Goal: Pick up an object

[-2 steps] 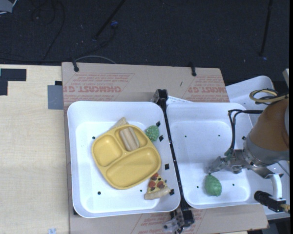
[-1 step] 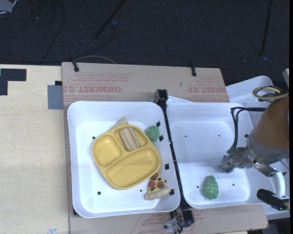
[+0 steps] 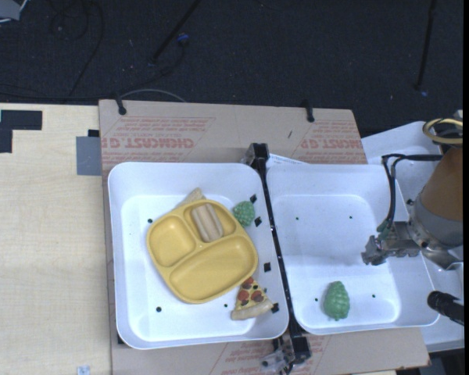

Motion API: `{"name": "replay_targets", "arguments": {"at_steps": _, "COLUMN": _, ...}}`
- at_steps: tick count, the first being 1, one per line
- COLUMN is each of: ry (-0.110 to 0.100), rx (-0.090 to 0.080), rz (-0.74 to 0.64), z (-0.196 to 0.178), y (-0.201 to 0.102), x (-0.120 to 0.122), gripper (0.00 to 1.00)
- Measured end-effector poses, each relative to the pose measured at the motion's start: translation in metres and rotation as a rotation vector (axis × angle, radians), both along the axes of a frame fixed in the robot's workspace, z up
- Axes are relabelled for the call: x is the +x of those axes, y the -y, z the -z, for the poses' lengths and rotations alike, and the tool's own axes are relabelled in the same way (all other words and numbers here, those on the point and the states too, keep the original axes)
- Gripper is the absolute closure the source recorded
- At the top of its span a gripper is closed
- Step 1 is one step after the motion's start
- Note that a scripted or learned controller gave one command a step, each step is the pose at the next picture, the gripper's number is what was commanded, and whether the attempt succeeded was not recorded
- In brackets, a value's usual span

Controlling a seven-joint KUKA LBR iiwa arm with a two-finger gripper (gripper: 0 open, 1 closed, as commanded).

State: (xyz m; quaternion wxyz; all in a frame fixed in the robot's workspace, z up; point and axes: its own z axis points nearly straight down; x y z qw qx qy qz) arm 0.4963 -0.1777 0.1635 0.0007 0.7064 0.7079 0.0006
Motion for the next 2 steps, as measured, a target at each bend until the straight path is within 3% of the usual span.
{"name": "replay_targets", "arguments": {"at_steps": 2, "ry": 0.002, "rx": -0.001, "rz": 0.0, "z": -0.121, "y": -0.007, "x": 0.011, "gripper": 1.0}}
